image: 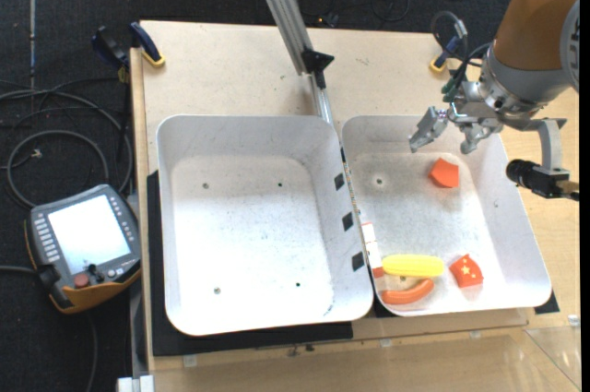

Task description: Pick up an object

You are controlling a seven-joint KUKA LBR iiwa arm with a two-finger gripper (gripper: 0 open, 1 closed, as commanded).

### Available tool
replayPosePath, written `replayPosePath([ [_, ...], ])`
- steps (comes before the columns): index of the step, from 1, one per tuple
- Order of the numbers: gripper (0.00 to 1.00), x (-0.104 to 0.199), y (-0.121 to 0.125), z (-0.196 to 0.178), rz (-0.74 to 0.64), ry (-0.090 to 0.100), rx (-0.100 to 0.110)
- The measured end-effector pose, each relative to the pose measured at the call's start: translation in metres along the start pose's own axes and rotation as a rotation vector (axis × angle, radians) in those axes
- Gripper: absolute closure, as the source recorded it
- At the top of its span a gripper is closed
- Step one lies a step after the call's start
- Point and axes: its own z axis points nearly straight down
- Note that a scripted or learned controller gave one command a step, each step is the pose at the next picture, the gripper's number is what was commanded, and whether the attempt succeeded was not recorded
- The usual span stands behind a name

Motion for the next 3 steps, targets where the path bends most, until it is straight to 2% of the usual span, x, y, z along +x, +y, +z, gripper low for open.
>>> replayPosePath([
  [1, 0.00, 0.000, 0.001, -0.003, 0.000, -0.001, -0.005],
  [2, 0.00, -0.008, 0.000, 0.057, 0.003, -0.001, 0.001],
  [3, 0.00, -0.005, -0.002, 0.102, 0.002, -0.001, 0.000],
])
